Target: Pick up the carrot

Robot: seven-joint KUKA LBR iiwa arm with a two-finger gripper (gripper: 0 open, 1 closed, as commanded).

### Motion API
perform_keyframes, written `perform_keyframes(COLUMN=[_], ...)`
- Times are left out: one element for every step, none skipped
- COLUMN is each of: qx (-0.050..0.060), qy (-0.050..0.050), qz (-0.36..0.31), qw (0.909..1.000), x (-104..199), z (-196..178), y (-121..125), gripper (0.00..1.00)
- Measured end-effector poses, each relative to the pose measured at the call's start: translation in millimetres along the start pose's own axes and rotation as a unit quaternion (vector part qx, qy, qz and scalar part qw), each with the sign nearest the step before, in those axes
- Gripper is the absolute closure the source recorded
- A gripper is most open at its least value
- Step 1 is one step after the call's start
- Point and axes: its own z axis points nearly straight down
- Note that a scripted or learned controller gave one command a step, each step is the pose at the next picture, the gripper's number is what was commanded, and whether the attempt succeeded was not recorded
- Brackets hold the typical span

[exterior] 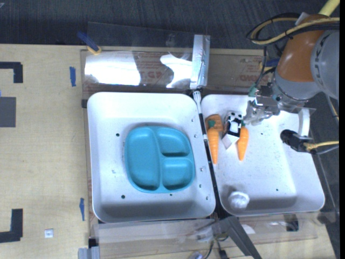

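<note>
Meanwhile, two carrots lie in the right bin [302, 190] — one carrot [242, 142] just beside the claw [253, 116], another carrot [213, 144] against the bin's left wall. Whether the claw grips anything cannot be told. Judging by this, the pick-up remains undone — a blue tray [159, 158] sits in the left bin [102, 144].
</note>
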Motion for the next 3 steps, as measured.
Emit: perform_keyframes(qx=[0.003, 0.002, 0.003], qy=[0.000, -0.001, 0.000], qz=[-0.144, -0.055, -0.226], qw=[0.9896, 0.9985, 0.9741], x=[20.3, 55.0, 39.5], z=[-45.3, -47.6, -51.8], y=[-85.1, -31.1, -48.7], gripper=[1.00, 1.00, 1.00])
